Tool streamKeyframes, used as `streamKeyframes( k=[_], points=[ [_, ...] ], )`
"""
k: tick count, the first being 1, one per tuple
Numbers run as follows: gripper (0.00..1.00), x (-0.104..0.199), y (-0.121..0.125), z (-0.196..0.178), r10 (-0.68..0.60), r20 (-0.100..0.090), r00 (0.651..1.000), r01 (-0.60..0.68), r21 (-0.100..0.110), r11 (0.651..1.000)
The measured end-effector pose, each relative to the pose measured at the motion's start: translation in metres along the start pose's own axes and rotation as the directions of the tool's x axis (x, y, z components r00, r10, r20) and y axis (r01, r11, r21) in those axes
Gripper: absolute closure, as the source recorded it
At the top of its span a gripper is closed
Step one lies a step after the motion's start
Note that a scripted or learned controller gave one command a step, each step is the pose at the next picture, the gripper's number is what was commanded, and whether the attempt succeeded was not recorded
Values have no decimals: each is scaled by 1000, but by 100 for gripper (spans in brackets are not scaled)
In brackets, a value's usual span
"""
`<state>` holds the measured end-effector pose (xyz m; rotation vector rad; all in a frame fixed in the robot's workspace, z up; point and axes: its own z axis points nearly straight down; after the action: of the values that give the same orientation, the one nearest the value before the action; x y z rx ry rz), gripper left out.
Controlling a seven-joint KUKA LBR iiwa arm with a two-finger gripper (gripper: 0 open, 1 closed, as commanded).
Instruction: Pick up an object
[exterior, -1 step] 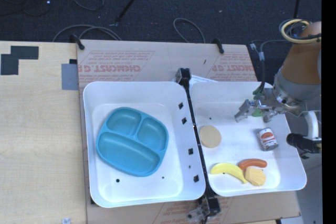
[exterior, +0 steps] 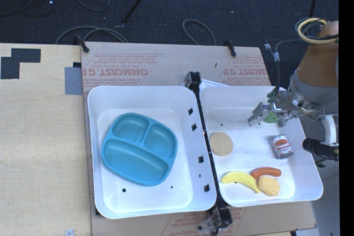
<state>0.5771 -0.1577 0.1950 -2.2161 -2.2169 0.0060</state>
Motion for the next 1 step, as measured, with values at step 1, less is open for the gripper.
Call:
streamKeyframes(
  k=[1],
  points=[
    [0,6,7,52,-4,-1,1000,4,4,1000]
  ],
)
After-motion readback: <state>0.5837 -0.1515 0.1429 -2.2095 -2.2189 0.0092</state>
